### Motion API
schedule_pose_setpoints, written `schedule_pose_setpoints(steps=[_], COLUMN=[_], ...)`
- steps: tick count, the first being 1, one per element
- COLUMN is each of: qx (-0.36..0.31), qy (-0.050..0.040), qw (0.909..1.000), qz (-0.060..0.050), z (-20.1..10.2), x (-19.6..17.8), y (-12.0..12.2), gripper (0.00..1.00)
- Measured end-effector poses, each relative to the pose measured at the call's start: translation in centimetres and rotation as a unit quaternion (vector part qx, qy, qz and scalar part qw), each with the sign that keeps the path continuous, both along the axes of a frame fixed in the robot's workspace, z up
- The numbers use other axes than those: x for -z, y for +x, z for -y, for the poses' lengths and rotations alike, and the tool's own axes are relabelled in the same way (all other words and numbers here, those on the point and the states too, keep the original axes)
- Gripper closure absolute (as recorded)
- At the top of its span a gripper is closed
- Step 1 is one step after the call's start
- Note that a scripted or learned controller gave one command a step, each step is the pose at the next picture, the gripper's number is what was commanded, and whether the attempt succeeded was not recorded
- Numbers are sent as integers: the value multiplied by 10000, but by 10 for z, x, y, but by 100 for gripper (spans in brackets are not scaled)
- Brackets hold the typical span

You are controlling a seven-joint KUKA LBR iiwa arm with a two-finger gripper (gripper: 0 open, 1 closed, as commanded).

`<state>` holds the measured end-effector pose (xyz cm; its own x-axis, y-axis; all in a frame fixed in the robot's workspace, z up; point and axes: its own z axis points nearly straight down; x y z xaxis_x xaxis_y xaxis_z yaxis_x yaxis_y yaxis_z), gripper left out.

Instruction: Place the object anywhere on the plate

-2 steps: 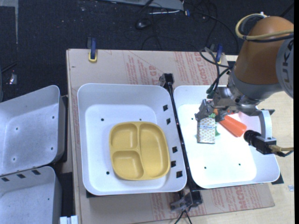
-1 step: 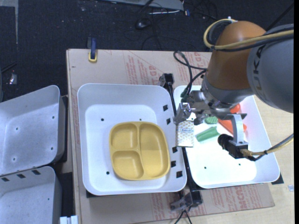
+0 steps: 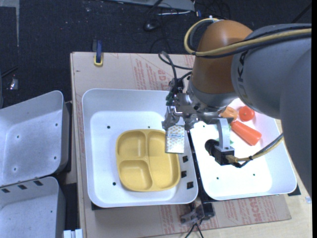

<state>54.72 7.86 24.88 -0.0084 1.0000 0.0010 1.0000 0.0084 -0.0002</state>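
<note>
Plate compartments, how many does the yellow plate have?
3 show on the yellow plate: one upper left, one lower left, one along the right, partly behind the silver packet. The packet may hide more.

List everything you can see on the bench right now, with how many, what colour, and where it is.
Bins: two, white, side by side on the bench.
Plate: one, yellow, divided into compartments, in the left bin.
Packet: one, silvery patterned, at the plate's right edge, beneath the gripper.
Carrot-like piece: one, orange, in the right bin.
Round piece: one, red-orange, right bin, beside it.
Clamp: one, blue and yellow, bench's far edge.
Gripper: one, dark metal, over the plate's right edge.
</note>
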Motion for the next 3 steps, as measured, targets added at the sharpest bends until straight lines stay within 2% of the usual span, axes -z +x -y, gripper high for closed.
schedule_pose_setpoints(steps=[1,2,3], qx=[-2,1,22], qy=[2,1,-10], qw=[10000,10000,10000], qz=[3,2,-8], z=[-60,-104,-113], x=[9,8,23], y=[9,0,6], gripper=[100,100,100])
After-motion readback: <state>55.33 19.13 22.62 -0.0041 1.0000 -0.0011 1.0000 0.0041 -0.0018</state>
